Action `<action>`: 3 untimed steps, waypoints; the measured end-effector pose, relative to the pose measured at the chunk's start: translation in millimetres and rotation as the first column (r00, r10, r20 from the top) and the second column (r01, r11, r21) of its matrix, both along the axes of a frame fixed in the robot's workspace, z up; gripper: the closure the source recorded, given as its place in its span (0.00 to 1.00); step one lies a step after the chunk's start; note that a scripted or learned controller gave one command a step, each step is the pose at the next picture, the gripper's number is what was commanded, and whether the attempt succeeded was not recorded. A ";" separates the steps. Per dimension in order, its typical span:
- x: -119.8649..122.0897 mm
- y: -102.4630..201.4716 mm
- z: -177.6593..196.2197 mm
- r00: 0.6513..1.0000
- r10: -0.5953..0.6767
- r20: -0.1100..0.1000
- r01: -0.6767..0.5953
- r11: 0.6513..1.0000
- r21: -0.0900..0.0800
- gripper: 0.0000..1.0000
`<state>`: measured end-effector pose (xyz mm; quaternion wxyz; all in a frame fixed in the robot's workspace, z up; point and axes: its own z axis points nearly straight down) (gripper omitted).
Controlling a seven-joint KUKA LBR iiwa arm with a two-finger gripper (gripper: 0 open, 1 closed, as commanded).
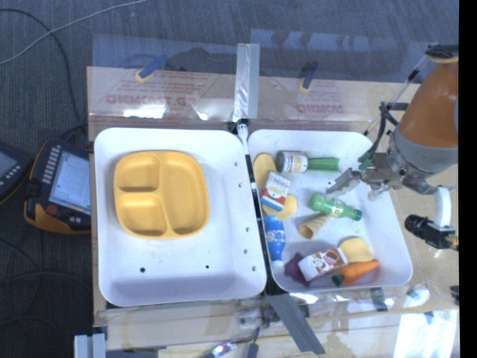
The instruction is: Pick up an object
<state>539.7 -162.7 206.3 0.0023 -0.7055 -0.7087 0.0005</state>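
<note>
You can see the metal two-finger gripper [340,184] over the right white bin [395,233], its fingers spread open with nothing between them. The small green plastic bottle [335,206] lies just below it, beside a tan cone [313,226].

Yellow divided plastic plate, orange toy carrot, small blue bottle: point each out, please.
Yellow divided plastic plate [160,193]: camera view, left bin, on its central ridge.
Orange toy carrot [358,271]: camera view, right bin's near corner, mid-body.
Small blue bottle [275,239]: camera view, beside the bins' divider, mid-body.
</note>
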 end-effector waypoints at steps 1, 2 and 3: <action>8.2 -15.6 -99.4 0.997 -0.068 0.023 0.068 0.998 -0.007 0.00; 8.6 -15.4 -92.2 0.998 -0.067 0.021 0.067 0.998 -0.006 1.00; 16.7 14.8 28.7 0.994 -0.105 0.001 0.105 0.994 -0.005 1.00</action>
